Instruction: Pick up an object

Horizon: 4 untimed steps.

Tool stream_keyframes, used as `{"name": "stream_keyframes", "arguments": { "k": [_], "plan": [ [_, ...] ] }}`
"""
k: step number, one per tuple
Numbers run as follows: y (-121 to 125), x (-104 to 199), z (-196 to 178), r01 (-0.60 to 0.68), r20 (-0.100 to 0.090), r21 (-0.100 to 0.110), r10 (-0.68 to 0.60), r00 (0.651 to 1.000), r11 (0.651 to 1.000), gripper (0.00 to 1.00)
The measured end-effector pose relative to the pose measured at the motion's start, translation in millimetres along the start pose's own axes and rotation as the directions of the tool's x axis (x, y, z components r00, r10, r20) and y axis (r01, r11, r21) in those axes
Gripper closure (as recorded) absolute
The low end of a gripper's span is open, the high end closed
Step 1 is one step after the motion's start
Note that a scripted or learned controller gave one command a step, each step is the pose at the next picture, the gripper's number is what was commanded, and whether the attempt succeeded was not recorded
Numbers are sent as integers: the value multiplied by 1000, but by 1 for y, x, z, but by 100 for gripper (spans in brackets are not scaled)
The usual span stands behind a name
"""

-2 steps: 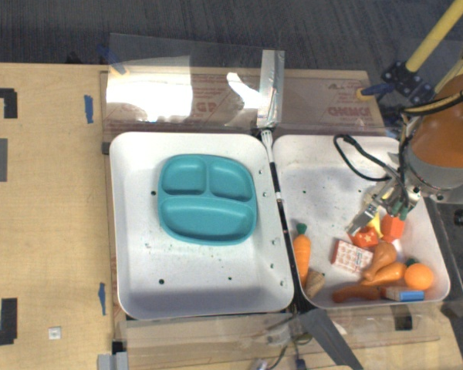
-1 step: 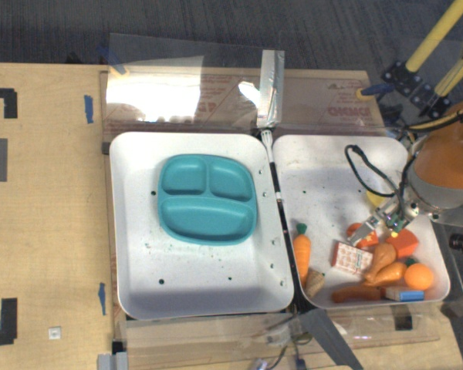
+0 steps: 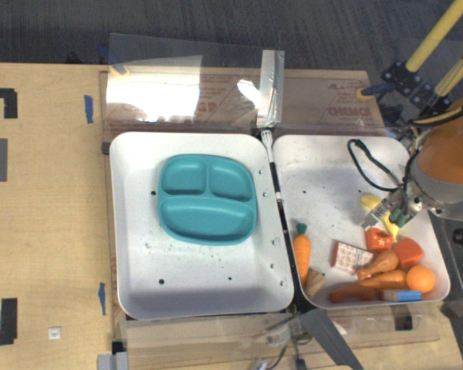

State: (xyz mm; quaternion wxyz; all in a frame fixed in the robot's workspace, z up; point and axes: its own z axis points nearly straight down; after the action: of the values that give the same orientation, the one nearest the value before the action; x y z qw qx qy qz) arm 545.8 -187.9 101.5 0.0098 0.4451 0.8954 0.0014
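My gripper (image 3: 389, 213) hangs low over the right side of the right bin (image 3: 324, 168), reaching in from the right under the orange wrist band. It is just above a yellow toy (image 3: 370, 202) and a red toy pepper (image 3: 378, 239), and it hides part of them. Toy food is piled in the bin's near right corner: a red tomato (image 3: 408, 250), an orange (image 3: 420, 278), a chicken drumstick (image 3: 378, 264) and a long sausage (image 3: 361, 291). An orange carrot (image 3: 302, 253) lies by the bin's left wall. A small printed packet (image 3: 346, 257) lies between the carrot and the pile.
The left bin (image 3: 131, 268) holds a teal divided plate (image 3: 208, 199). A black cable (image 3: 368, 166) loops over the right bin's far side. Clear plastic sheeting (image 3: 185, 91) stands behind both bins. Yellow rods (image 3: 440, 29) cross the far right corner.
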Motion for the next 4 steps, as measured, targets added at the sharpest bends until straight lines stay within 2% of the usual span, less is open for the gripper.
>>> {"name": "stream_keyframes", "arguments": {
  "k": [1, 2, 3, 4],
  "plan": [
    [69, 107, -87, -85, -13, 4, 85, 996, 996, 100],
    [47, 26, -58, 138, -13, 8, -138, 990, 990, 100],
    [127, -2, -113, 222, -10, 2, -222, 975, 975, 100],
    [128, 15, 4, 180, -8, 2, -180, 984, 984, 100]
  ]
}}
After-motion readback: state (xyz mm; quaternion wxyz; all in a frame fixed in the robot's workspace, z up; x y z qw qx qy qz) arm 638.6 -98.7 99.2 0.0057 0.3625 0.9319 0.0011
